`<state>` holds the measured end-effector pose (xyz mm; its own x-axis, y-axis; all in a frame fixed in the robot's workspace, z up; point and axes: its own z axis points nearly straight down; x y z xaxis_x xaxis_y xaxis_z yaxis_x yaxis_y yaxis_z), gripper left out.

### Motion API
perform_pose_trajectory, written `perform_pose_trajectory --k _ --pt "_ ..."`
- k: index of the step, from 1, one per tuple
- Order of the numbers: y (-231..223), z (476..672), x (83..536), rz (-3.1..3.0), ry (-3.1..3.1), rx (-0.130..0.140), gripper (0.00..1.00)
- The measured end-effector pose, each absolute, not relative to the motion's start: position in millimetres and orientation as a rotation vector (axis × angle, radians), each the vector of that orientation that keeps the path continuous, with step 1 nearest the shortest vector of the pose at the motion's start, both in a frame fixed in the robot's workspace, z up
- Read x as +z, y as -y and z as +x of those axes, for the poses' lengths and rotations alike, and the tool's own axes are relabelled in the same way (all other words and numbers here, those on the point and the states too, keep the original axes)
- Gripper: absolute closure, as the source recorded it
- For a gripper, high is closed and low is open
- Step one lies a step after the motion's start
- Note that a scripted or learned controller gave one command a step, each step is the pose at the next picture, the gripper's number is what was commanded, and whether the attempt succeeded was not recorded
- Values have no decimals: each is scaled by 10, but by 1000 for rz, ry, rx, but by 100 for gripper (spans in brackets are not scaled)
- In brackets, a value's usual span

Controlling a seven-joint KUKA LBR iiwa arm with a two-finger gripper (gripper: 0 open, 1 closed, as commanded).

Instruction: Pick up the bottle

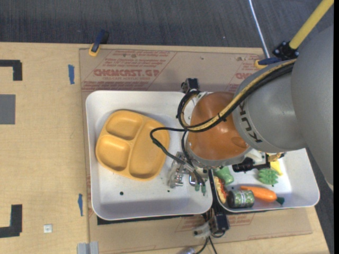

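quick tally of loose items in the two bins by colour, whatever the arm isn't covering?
Yellow-orange: 1, divided plate
Orange: 1, carrot
Green: 2, bottle; leafy toy
Yellow: 1, piece beside the leafy toy
Total: 5 visible; the arm hides part of the right bin.

a robot lab or test cell — not a home. a grey industrial arm (296, 105) with an orange band (214, 128) and loose cabling reaches over two white bins (100, 194) on a cardboard-covered bench (42, 142) marked with blue tape (71, 74) and black corner marks (13, 70) — toy food fills one bin.
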<state>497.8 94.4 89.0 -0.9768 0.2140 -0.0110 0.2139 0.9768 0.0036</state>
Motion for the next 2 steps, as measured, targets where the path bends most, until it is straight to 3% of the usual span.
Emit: perform_pose_trajectory --k 1,2 --pt "-1299 4846 895 251 -3115 3 100" --pt "-524 5398 1855 293 -3124 1 100"
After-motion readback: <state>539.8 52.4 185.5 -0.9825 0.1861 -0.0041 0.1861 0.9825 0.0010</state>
